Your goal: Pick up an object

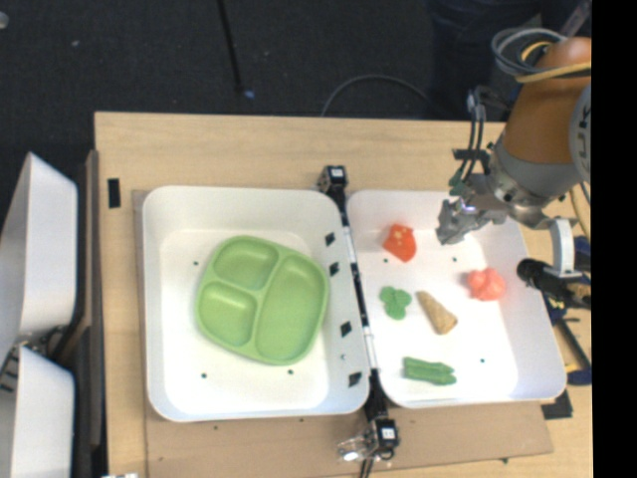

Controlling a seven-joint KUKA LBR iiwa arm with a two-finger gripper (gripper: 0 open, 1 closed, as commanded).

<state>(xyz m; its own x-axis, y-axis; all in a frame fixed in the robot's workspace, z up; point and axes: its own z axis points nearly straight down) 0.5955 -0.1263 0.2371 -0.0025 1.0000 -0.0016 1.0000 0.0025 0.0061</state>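
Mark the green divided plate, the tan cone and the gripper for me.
green divided plate (pixel 262 300): camera view, on the ridge between its compartments.
tan cone (pixel 437 312): camera view, middle of its body.
gripper (pixel 454 225): camera view, at its fingertips.

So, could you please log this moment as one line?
arm: over right bin | gripper: above floor, nothing visibly held | nearest: red piece | left bin: green plate

A robotics lab: a plywood worktop (pixel 249 147) bears two white bins (pixel 159 267), with cables (pixel 368 88) trailing over dark carpet (pixel 149 38).
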